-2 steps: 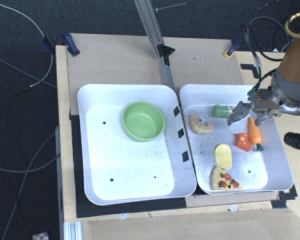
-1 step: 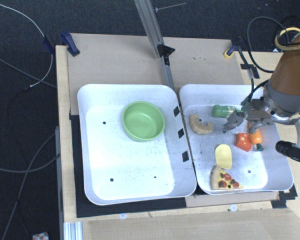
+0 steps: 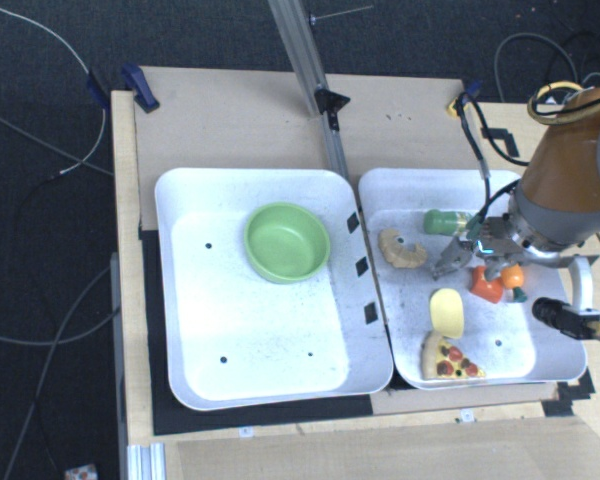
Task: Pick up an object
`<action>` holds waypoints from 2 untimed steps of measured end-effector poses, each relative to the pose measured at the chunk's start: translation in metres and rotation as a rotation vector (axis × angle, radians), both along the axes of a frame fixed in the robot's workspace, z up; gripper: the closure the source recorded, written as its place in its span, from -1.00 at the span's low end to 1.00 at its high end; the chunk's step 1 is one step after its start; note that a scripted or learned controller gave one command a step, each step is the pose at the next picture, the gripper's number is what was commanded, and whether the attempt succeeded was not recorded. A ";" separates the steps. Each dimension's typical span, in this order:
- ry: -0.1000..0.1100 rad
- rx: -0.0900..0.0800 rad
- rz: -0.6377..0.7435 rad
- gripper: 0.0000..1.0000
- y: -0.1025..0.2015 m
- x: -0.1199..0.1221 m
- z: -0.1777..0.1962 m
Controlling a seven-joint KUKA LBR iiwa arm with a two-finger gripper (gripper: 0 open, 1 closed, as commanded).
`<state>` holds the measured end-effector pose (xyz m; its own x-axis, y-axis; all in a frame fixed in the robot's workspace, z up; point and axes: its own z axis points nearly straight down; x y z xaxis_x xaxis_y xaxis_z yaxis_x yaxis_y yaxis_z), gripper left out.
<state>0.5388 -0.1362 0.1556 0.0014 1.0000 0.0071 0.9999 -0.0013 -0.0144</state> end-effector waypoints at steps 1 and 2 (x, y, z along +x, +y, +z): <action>-0.001 0.000 0.000 -1.00 -0.005 0.001 -0.062; -0.009 -0.001 0.000 1.00 -0.004 0.003 -0.046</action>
